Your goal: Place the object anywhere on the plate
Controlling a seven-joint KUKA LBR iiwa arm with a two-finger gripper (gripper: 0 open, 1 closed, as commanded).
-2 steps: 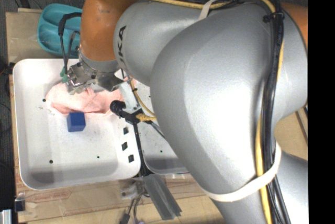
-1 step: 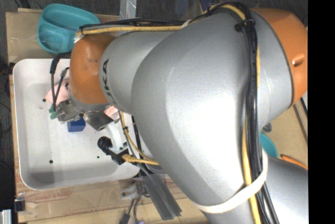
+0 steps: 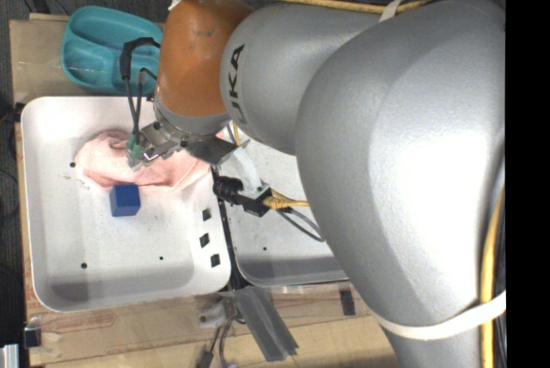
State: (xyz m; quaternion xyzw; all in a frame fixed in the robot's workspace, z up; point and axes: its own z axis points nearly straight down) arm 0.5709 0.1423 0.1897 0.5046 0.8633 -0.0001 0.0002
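The small blue block (image 3: 125, 200) sits flat in the left bin (image 3: 51, 186), touching the pink plate's (image 3: 112, 160) near edge, one corner pointing far, while the gripper (image 3: 137, 151) hovers over the plate, grip unclear.

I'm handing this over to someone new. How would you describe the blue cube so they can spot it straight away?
Look in the left white bin. A pale pink plate lies in its upper half, under the gripper. The blue cube sits at the plate's lower edge: small, boxy, the one solid blue thing in that bin.
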